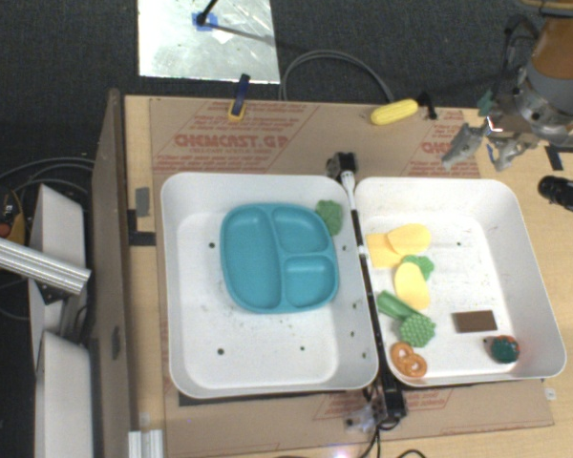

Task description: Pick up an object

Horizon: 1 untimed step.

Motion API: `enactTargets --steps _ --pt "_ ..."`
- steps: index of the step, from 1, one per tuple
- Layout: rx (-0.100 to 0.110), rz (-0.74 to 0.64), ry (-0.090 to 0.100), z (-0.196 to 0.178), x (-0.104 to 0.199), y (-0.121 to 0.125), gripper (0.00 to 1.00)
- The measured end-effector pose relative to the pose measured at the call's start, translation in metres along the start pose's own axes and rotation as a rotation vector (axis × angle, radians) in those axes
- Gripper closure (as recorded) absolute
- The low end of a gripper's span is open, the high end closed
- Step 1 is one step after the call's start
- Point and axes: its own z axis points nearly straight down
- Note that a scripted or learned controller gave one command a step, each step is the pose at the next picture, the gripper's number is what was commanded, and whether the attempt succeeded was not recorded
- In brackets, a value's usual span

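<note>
My gripper [480, 149] hangs above the cardboard bench just beyond the far edge of the right bin [530, 256], open with nothing between its fingers. In that bin lie yellow toy pieces [401, 241], another yellow piece [412, 284] with a green leafy bit [419, 265], a green vegetable [416, 329], an orange pretzel ring [408, 359], a brown block [474, 322] and a dark green ball [503, 349]. All of them sit well in front of the gripper.
The left bin [196, 256] holds a blue divided plate [278, 258] and a green toy [330, 217] at its right rim. A yellow banana-like toy [394, 113] lies on the cardboard behind the bins. Cables run along the divider between the bins.
</note>
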Motion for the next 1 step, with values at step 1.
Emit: enactTargets --steps 1 --pt "0.014 0.007 0.002 0.1352 -0.0345 -0.0614 0.0"
